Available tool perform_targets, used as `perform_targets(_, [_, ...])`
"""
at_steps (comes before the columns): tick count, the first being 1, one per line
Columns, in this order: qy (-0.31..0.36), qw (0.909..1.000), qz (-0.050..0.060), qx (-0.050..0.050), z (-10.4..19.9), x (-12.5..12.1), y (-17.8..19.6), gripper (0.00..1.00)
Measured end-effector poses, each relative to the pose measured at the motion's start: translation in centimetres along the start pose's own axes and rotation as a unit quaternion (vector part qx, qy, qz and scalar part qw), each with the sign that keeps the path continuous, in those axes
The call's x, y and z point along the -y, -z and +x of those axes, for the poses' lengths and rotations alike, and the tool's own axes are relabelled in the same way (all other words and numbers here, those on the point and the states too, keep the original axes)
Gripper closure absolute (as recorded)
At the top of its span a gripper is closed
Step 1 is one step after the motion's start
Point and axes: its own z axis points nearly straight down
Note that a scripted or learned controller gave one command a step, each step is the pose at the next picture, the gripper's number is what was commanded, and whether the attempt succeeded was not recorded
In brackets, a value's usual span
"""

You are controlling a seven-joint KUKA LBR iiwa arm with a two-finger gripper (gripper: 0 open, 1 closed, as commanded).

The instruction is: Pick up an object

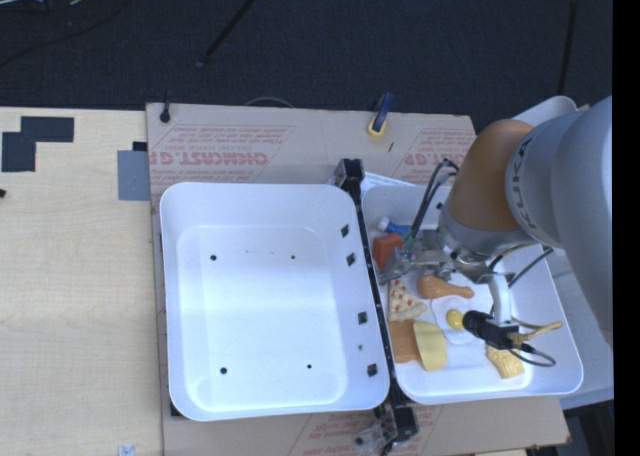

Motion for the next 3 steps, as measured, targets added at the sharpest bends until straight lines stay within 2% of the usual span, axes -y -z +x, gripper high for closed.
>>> perform_targets(1, [-0.002,1.0000,-0.002,0.002,-1.7,-5.9,0.6,0.00])
perform_targets(2, [-0.005,1.0000,0.000,0.002,-4.6,-4.7,0.6,0.00])
perform_targets(3, [-0.003,1.0000,0.000,0.001,-4.5,-4.8,1.7,1.00])
